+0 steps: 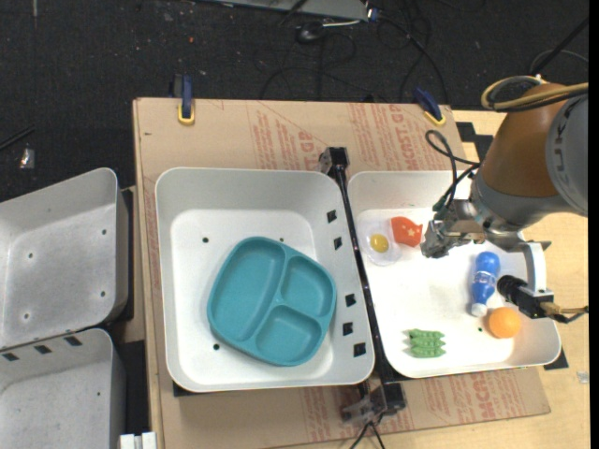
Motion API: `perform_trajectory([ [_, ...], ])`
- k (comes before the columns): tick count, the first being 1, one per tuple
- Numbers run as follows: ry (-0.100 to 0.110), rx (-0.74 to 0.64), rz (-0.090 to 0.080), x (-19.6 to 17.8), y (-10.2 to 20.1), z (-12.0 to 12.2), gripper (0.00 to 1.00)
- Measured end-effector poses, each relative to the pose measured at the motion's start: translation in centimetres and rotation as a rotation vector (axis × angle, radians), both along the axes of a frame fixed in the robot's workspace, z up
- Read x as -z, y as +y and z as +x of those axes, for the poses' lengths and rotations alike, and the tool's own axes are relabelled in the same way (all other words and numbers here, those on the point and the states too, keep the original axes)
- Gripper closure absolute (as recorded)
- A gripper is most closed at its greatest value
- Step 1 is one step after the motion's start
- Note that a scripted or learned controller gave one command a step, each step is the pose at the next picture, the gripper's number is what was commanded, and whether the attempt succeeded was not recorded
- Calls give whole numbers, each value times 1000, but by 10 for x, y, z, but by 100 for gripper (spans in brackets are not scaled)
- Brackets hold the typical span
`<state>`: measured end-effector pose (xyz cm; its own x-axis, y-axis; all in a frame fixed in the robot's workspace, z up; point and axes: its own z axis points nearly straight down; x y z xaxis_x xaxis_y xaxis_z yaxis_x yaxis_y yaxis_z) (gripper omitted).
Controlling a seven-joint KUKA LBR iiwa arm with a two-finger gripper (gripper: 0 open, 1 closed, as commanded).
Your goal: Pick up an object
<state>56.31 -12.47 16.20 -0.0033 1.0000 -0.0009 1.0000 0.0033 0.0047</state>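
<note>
The right bin (402,363) holds a small red object (405,229), a white plate with a yellow blob like a fried egg (378,244), a blue bottle (484,281), an orange ball (504,322) and a green pea pod (426,343). My gripper (436,241) hangs over this bin just right of the red object, between it and the blue bottle. I see nothing held in it. The arm's orange band (524,162) rises above it at the right.
The left bin (187,344) contains a teal divided tray (271,299). A black divider (351,251) runs between the bins. White lids (56,251) lie off the bench to the left. Cables (449,171) trail near the right bin's back rim.
</note>
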Motion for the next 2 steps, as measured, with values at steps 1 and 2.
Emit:
perform_trajectory([
  [1,-1,-1,0,-61,8,2,100],
  [2,0,0,-1,-105,7,3,100],
])
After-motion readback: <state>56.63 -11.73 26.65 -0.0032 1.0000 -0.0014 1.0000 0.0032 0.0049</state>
